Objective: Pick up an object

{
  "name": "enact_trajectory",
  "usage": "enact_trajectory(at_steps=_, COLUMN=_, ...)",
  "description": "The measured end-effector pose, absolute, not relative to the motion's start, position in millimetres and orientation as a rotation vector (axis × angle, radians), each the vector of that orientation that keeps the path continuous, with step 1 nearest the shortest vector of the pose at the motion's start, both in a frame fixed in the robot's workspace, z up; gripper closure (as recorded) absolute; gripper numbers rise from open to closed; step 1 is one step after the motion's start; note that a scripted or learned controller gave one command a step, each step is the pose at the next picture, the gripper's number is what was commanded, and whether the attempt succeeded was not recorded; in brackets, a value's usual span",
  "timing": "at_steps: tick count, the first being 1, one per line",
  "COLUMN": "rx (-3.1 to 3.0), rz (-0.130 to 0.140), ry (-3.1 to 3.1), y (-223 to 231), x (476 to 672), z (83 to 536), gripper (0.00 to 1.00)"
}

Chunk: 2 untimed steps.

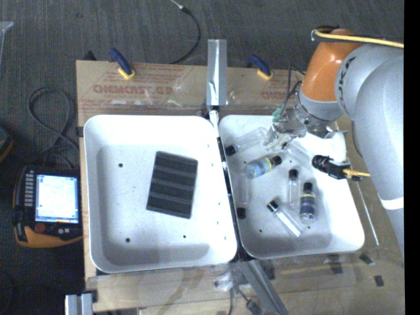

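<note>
While the gripper (282, 128) hovers at the right bin's (341, 241) twelve o'clock, jaw state untellable, it must descend onto the bottle (262, 166).

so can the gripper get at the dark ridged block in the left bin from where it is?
Probably yes. The block lies flat and alone on the left bin floor, open from above. The gripper is over the right bin, so the arm must cross the divider.

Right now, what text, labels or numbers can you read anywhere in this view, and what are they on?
Red printed lettering on the cardboard sheet behind the bins: too blurred to read.
Lit screen of the handheld pendant left of the left bin: content too small to read.
Labels on the small bottles in the right bin: not legible.
</note>
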<state>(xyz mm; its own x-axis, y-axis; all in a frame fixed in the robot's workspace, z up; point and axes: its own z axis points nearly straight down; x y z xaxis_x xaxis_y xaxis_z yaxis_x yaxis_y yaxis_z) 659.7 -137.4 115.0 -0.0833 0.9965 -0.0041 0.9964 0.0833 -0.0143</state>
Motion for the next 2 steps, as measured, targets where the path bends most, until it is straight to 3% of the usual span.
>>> enact_trajectory(at_steps=1, rx=-2.121, rz=0.026, ry=-2.305, y=-138.4, x=658.6, z=114.2, gripper=0.00)
enact_trajectory(at_steps=2, rx=-2.122, rz=0.023, ry=-2.306, y=-137.8, x=659.0, z=123.4, gripper=1.00)
